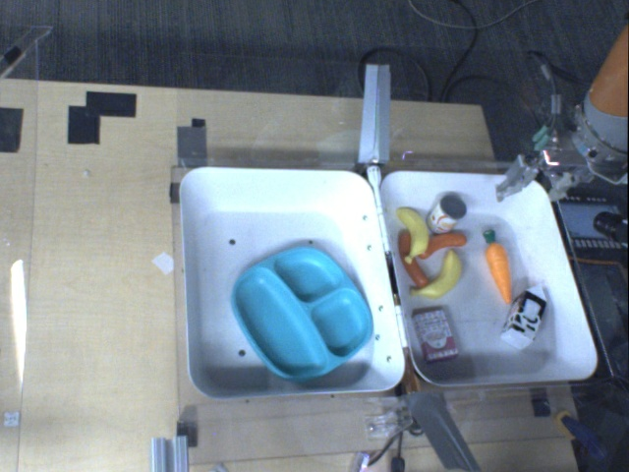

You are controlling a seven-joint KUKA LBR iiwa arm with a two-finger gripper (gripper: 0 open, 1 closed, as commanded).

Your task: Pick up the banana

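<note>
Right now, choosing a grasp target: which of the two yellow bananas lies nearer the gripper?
The upper yellow banana, beside the small round can; the other yellow banana lies lower, farther from the gripper.

Arm cut off at right.

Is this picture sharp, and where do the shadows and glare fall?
Camera view: slightly soft overall; the gripper at the right edge is blurred. The plate casts a soft shadow toward the left bin's near wall. A pale streak of glare marks the bench at far left.
</note>
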